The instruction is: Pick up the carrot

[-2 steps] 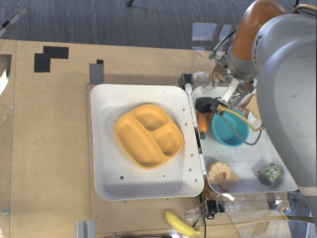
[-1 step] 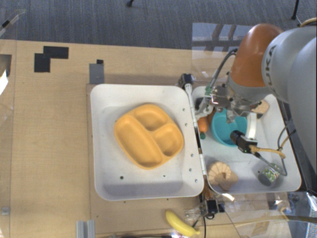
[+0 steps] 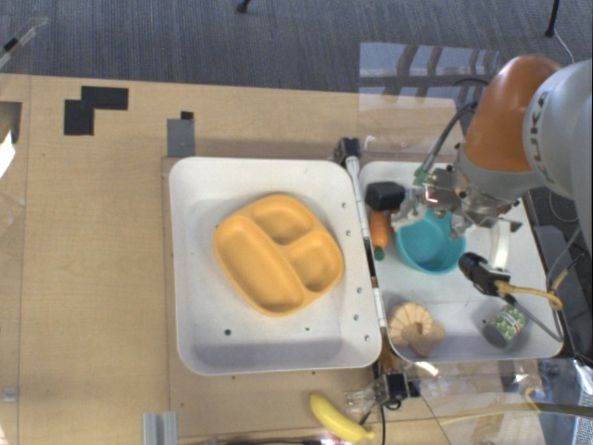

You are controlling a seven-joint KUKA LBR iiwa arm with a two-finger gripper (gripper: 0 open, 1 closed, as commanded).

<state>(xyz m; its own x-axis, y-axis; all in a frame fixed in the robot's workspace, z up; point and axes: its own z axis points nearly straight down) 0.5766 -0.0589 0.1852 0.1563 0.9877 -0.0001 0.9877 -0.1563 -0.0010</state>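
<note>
1. I am the two-finger gripper (image 3: 443, 213) on the grey arm with the orange band, reaching in from the right of the frame and hanging over the upper part of the right-hand shallow white bin (image 3: 463, 318)
2. Directly under me sits a round teal plastic bowl (image 3: 428, 248), and my body covers its upper rim
3. Whether my grip is released or clenched I cannot tell, because my tips are hidden from above
4. The short orange carrot (image 3: 378, 230) lies in the right bin against its left wall, lengthwise along that wall, just beside the left side of the teal bowl and to the left of me
5. A small rounded black object (image 3: 384, 195) rests at the carrot's upper end, near the bin's upper left corner
6. Lower in the same bin lies a tan, ridged wooden piece (image 3: 412, 327), and in the lower right corner a small grey can with a green pattern (image 3: 505, 323)
7. The left-hand shallow white bin (image 3: 232, 341) holds a yellow plastic plate with three compartments (image 3: 278, 253) at its middle
8. A yellow banana (image 3: 338, 420) lies on the bench below the bins, at the bottom of the frame
</note>
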